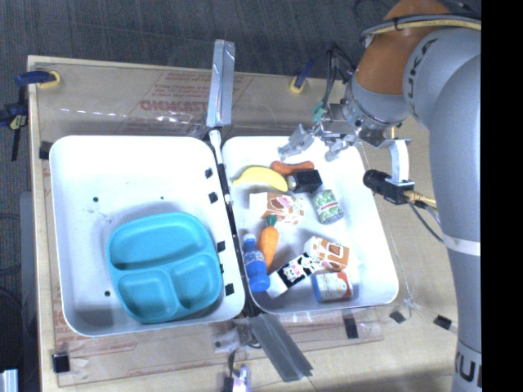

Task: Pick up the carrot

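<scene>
The carrot is orange with a green top and lies in the right bin, near its left wall, pointing toward the front. My gripper hovers over the back of that bin, well behind the carrot. Its fingers are spread open with nothing between them.
Around the carrot lie a blue bottle, a small printed carton and a cow-patterned carton. A banana, a black block and a green can sit under the gripper. A blue divided tray is in the left bin.
</scene>
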Robot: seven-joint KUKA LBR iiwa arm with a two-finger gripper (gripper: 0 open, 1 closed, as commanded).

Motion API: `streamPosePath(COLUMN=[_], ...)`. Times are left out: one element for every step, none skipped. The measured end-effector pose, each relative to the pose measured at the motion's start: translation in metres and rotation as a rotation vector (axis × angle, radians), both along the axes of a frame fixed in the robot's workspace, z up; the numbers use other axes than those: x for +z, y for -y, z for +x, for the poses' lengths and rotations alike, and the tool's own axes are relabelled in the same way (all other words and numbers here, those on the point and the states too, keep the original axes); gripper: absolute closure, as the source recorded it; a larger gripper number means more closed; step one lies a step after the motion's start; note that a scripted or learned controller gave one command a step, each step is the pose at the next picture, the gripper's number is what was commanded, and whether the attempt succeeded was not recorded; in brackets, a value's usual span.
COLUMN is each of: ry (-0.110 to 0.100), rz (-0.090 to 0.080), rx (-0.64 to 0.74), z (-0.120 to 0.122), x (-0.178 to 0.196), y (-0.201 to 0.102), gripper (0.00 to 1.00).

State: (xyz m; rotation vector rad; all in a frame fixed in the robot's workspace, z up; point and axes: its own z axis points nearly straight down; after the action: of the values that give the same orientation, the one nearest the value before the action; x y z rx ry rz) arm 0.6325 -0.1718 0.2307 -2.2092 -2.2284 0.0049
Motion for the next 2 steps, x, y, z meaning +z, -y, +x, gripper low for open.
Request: streamPosePath(ry=[0.001, 0.006], rz=[0.001, -0.004], rx=[0.215, 0.484], z=[-0.042, -0.140], x=[-0.087, -0.138], y=[-0.029, -0.036], gripper=[0.00, 0.00])
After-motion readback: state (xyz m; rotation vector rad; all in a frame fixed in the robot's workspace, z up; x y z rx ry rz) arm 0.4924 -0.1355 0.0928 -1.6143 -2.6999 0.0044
